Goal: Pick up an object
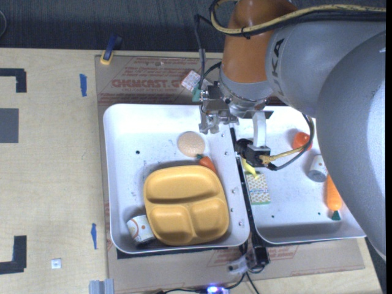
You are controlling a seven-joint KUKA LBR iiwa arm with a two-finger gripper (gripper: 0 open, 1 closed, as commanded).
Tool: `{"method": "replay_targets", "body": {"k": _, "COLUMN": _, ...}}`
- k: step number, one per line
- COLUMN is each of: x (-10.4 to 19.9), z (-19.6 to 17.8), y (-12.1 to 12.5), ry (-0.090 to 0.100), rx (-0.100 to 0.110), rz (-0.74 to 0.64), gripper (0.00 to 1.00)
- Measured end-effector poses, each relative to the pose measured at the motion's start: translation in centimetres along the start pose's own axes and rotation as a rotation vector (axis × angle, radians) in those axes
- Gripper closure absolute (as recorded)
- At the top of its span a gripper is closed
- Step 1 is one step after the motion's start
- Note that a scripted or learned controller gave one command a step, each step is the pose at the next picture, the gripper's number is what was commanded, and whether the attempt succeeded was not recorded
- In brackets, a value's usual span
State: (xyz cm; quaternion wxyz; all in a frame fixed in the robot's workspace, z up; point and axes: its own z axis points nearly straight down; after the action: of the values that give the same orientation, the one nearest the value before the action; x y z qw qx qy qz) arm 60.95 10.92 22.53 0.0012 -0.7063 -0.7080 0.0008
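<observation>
My gripper hangs over the back right corner of the left bin. It is open, with nothing between its fingers. A round tan object lies just below and left of the fingertips. Close by, a small orange piece rests against a yellow divided tray that covers the front of this bin. A small white cup with orange marks is wedged at the tray's front left corner.
The right bin holds a patterned packet, a yellow item, an orange object, a grey cylinder and a carrot. The arm's bulk overhangs that bin's right side. A black and yellow cable dangles near the divider.
</observation>
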Motion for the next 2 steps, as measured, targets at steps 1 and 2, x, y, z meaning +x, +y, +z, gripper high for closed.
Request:
{"method": "replay_targets", "body": {"k": 1, "x": 5.3, "z": 1.3, "y": 0.0, "ry": 0.0, "rx": -0.003, "rz": 0.0, "gripper": 1.0}}
{"method": "replay_targets", "body": {"k": 2, "x": 11.6, "z": -0.3, "y": -7.6, "ry": 0.0, "rx": 0.001, "rz": 0.001, "gripper": 1.0}}
